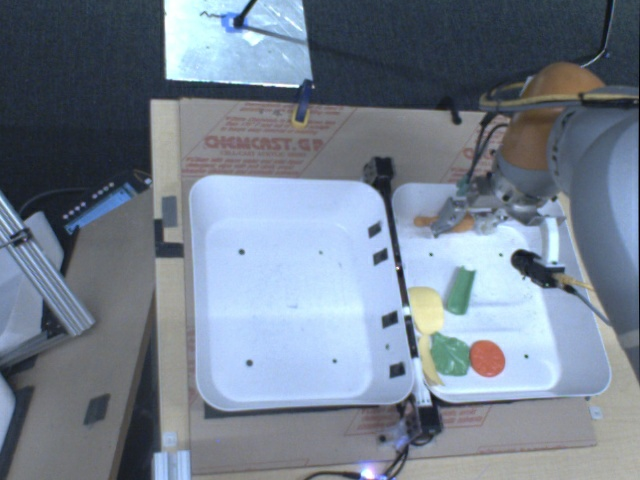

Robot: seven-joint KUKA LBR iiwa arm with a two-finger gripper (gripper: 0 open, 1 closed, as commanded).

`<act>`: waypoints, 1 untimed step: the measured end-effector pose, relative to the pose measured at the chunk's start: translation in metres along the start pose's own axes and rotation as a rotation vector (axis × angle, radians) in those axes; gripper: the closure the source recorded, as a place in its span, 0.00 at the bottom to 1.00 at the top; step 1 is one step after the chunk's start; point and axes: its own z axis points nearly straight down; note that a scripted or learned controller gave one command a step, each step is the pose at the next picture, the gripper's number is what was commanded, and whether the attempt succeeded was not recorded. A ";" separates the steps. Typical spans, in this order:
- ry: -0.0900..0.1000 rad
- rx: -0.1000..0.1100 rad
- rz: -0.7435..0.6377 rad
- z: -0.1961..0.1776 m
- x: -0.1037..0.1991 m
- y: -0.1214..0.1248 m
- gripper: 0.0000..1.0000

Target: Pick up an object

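The arm (585, 158) reached over the right bin (575, 363); its gripper (470, 213) hung at the bin's far edge, grip state impossible to tell. Cylinder (460, 290), yellow piece (427, 310), green lump (450, 356) and red disc (487, 358) lay well nearer; a descent here would likely miss. Cardboard (260, 138) underlay the bin.

Both white bins (290, 193) look like smooth, slightly glossy moulded plastic. They sit on a matt brown cardboard sheet (260, 133) printed in red. The foil-like square (237, 28) beyond it shines silvery and crinkled. The green cylinder (460, 290) looks matt plastic.
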 end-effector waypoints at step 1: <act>-0.001 -0.011 0.007 -0.001 -0.018 -0.006 0.00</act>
